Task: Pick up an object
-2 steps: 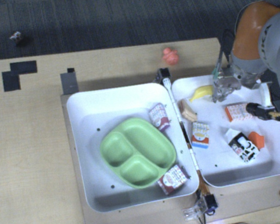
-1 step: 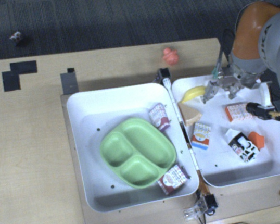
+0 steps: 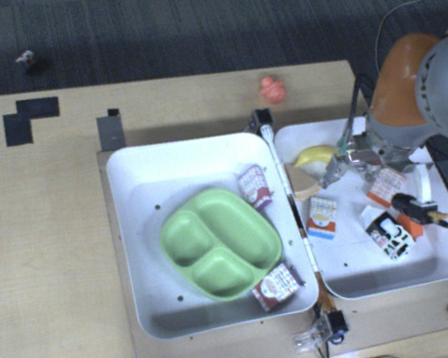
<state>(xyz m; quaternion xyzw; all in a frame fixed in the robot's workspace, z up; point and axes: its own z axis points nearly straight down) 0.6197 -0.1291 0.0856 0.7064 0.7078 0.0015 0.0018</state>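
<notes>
Yellow banana (image 3: 315, 155) lies at 11 o'clock in the right bin (image 3: 391, 278), just beside the tool (image 3: 341, 162) low over it. Can't tell tool state. Best: centre over the banana's middle, drop straight, avoid the small carton (image 3: 323, 216) at 7 o'clock.

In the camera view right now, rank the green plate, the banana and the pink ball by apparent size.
1. Green plate, by far the largest.
2. Banana, though the arm covers part of it.
3. Pink ball, smallest; it lies farther from the camera, outside the bins.
</notes>
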